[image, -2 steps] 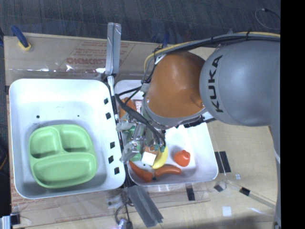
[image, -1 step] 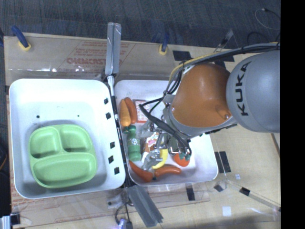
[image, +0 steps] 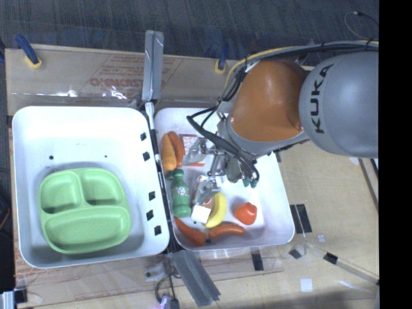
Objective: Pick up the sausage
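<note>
Gripper (image: pixel 209 184) on the grey KUKA arm with the orange band (image: pixel 267 105) sits low over the middle of the right white bin (image: pixel 278 227), metal fingers pointing toward the bin's near-left; jaw state: cannot tell, clutter and cabling hide the tips. Target, the reddish-brown curved sausage (image: pixel 205 232), lies at the bin's near edge, just toward the camera from the gripper, long axis running roughly left-right along the front wall. Between the two: the yellow banana (image: pixel 217 210) and a small white block (image: pixel 200 214), touching or nearly touching the sausage. Red tomato-like piece (image: pixel 245 212) sits just right of the banana. Next move, I'd judge: shift toward the near wall, jaws across the sausage's short axis.
</note>
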{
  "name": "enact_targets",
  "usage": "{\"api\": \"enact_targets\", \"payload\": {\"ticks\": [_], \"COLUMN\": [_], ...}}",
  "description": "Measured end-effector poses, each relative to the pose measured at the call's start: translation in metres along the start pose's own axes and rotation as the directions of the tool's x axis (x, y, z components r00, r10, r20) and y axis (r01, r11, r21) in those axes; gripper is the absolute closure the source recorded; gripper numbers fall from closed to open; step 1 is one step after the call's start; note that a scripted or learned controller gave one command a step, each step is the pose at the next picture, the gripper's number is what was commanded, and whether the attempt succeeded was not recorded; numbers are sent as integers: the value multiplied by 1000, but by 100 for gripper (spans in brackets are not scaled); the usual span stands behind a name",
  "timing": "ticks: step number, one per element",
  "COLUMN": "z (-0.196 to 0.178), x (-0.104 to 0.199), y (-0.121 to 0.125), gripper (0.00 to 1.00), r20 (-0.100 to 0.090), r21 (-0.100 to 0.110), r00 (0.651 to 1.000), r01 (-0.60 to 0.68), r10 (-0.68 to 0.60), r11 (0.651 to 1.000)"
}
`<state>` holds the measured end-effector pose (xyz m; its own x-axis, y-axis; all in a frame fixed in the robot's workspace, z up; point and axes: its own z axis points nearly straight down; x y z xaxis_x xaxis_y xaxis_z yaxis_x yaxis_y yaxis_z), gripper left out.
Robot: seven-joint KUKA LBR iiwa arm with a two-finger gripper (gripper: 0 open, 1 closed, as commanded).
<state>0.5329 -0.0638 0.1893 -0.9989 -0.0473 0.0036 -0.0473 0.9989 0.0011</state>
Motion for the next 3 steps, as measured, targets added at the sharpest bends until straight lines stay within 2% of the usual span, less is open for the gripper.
{"api": "enact_targets", "payload": {"ticks": [1,2,3], "z": [83,97,104], "x": [41,-60,-112], "y": [-28,-66,-41], "gripper": [0,0,0], "r20": [27,4,-25], "r21": [11,2,-10], "r00": [970,875,868], "r01": [240,484,496], "r10": [-240,-484,-496], "r11": [971,875,869]}}
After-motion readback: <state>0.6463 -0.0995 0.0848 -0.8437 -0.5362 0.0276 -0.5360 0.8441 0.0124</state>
